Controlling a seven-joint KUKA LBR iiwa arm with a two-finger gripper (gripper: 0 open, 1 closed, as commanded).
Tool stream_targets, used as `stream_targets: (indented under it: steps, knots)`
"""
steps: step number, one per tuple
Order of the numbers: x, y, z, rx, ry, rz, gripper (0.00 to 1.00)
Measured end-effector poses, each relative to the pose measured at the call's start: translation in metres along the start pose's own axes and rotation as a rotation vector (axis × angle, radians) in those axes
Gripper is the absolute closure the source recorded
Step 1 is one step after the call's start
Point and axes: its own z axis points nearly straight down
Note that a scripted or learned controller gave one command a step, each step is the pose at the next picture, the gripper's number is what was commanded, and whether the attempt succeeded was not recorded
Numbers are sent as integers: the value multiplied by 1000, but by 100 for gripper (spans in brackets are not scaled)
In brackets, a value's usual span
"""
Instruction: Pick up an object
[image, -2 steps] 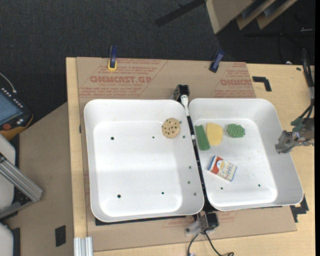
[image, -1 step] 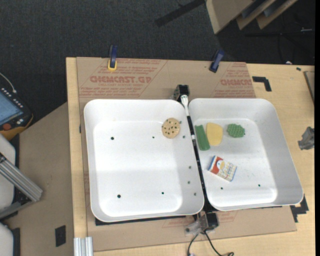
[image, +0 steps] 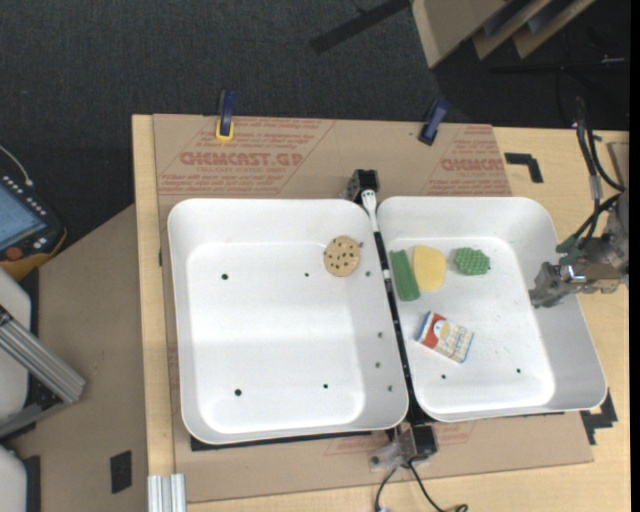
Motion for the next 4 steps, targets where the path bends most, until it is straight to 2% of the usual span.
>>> stream_targets:
  steps: [1,2,3,4]
  knots:
    - [-74,-1,0,-6,-9,13,100]
    - [-9,1,-36,-8,-5,1,100]
    - [67,0,7,3,0,1,100]
    - [134,1,-48,-9,-3,-1,100]
